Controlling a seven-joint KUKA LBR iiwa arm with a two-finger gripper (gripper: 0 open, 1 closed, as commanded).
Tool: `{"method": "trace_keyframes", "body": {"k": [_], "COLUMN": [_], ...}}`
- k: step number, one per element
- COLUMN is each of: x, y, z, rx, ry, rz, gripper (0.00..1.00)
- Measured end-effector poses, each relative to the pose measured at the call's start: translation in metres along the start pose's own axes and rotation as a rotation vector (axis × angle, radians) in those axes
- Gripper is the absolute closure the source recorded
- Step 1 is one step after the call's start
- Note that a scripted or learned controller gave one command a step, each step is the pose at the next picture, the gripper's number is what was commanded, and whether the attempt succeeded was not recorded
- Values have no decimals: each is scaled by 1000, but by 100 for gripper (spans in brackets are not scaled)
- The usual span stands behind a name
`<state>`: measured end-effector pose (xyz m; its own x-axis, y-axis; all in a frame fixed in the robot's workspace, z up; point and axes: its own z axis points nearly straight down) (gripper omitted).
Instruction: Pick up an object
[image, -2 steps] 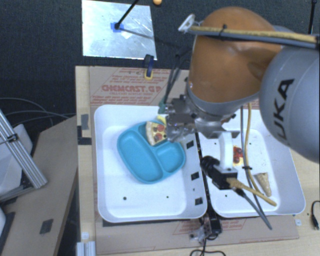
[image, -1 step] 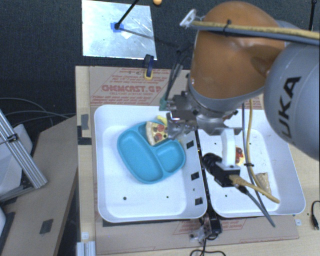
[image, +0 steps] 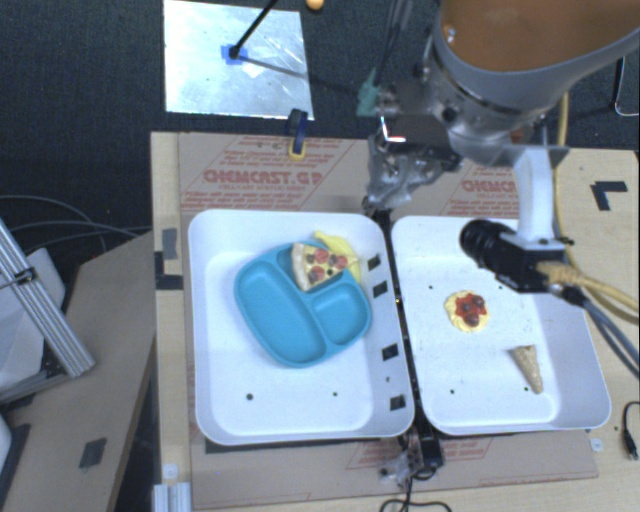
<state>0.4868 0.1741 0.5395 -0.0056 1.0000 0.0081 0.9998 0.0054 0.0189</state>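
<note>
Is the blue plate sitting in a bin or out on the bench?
In a bin. The blue plate lies flat inside the left white bin, with a pizza slice on its rim.

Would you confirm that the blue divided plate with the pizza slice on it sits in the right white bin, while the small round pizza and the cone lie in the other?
Not quite: the camera view shows the blue divided plastic plate, with the triangular pizza slice on it, in the left shallow white bin. The small round pizza and the tan cone lie in the right shallow white bin.
</note>
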Motion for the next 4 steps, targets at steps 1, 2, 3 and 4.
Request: {"method": "trace_keyframes", "body": {"k": [1, 2, 3, 4], "x": [-6, 5, -33, -55], "y": [7, -2, 0, -3], "z": [151, 97, -1, 96], "rx": [31, 13, 7, 25], "ry": [-13, -5, -5, -10], "rz": [6, 0, 7, 7], "gripper": [100, 100, 100, 100]}}
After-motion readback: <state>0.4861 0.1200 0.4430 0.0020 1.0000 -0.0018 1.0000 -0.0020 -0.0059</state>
